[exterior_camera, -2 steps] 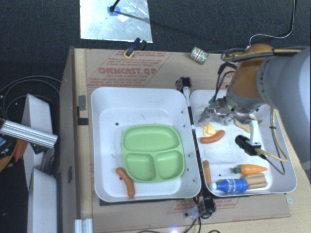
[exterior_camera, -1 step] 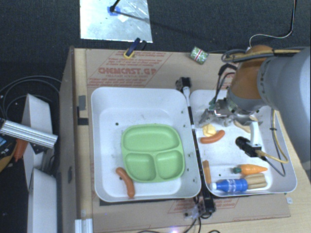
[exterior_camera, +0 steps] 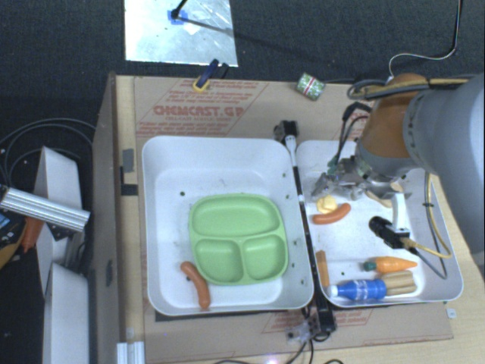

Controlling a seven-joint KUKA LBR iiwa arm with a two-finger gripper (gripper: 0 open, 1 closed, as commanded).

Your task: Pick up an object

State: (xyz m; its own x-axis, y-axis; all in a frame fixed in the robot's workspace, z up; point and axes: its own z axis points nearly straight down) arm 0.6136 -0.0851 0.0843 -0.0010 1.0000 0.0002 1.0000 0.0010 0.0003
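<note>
**Camera view: pincer low over right bin, nothing seen in its grip**

Nearest, right of the green tray (exterior_camera: 239, 237) and across the bin divide, a blue bottle (exterior_camera: 362, 289) lies on its side along the front wall of the right bin (exterior_camera: 356, 241). A carrot (exterior_camera: 390, 265) lies just behind the bottle. A brown sausage (exterior_camera: 197, 283) lies at the tray's near-left corner, in the left bin (exterior_camera: 174, 173). A thin orange stick (exterior_camera: 322, 268) lies just right of the tray, against the divide.

Level with the tray's far half and to its right, an orange sausage (exterior_camera: 332, 215) lies with a yellow piece (exterior_camera: 326, 203) touching its far side. The pincer (exterior_camera: 339, 182) sits directly behind the yellow piece, very close to it. Contact cannot be told, nor whether the pincer is released or clenched.

Beyond the tray, far right, a small green-and-white roll (exterior_camera: 310, 86) rests on the desk (exterior_camera: 197, 108).
</note>
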